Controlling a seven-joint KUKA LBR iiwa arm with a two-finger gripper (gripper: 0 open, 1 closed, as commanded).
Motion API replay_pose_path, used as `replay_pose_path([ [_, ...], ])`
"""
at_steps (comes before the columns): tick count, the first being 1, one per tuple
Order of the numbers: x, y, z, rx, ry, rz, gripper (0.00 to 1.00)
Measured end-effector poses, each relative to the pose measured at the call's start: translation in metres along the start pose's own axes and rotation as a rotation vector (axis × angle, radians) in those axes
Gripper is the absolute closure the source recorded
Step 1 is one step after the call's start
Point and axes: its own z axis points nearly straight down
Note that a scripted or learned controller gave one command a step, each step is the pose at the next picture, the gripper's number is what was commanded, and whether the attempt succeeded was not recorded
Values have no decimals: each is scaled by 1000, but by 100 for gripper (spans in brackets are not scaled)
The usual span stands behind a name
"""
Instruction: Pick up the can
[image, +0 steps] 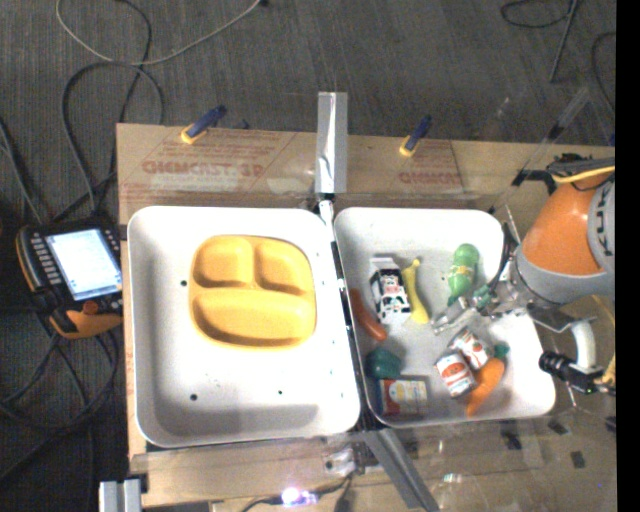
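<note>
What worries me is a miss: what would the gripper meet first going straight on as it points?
Probably the banana, just ahead of the gripper toward the view's left, though depth is unclear. The can lies off that line.

Before you on the desk (140, 160): two white bins (160, 400) (530, 400), one yellow tray (254, 290), two cans (458, 365) (403, 395), one carrot (484, 385), one green bottle (462, 270), one toy car (390, 290).

On my feed the arm (590, 225) presents a rounded grey housing with a broad orange band (555, 245) above the wrist. Below it, the gripper (470, 310) is a slim assembly of bare silvery metal links and brackets.
</note>
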Motion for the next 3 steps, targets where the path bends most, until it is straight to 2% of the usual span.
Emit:
replay_pose_path([
  [1,0,-22,2,-19,-1,17,0],
  [2,0,-21,-3,-18,1,19,100],
  [3,-15,8,-2,15,-3,183,100],
])
